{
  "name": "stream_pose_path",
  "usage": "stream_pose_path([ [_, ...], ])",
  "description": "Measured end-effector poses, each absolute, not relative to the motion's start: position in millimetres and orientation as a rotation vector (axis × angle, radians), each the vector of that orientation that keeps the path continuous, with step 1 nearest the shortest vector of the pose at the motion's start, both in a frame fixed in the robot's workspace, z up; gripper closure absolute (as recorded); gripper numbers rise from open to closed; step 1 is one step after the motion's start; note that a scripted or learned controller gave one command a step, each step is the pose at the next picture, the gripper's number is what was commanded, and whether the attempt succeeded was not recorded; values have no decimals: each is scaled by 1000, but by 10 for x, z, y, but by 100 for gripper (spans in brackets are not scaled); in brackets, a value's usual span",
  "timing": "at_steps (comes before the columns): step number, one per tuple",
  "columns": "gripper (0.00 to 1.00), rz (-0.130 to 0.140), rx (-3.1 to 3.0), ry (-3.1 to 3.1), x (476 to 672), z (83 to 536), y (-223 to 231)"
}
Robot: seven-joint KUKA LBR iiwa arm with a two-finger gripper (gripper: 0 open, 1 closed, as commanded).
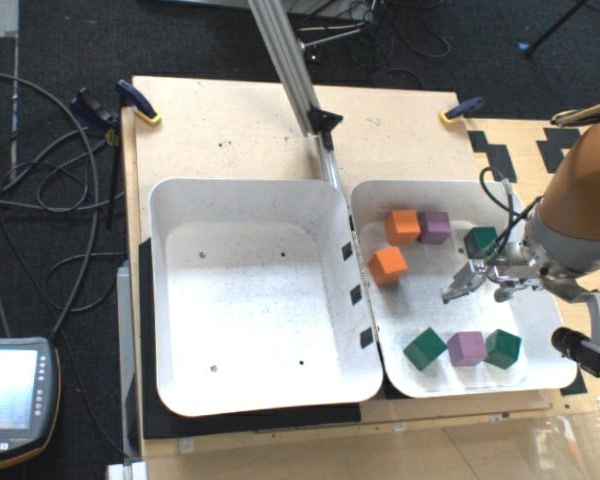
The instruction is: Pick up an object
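Claw [467, 281] in right bin [540, 373], just below the dark green block [479, 239]; fingers' state cannot be told. No legible writing.

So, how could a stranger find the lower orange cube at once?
Look in the right bin, at its upper left part. Two orange cubes sit there; take the lower orange cube, nearest the left bin. Unlike the upper orange cube, no purple cube touches it.
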State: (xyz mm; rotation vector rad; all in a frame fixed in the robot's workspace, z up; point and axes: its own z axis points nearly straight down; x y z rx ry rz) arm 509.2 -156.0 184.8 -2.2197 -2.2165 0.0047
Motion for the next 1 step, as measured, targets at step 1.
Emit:
stream_pose_path([
  [1, 0, 4, -2219, -2218, 5069, 1410, -1525],
])
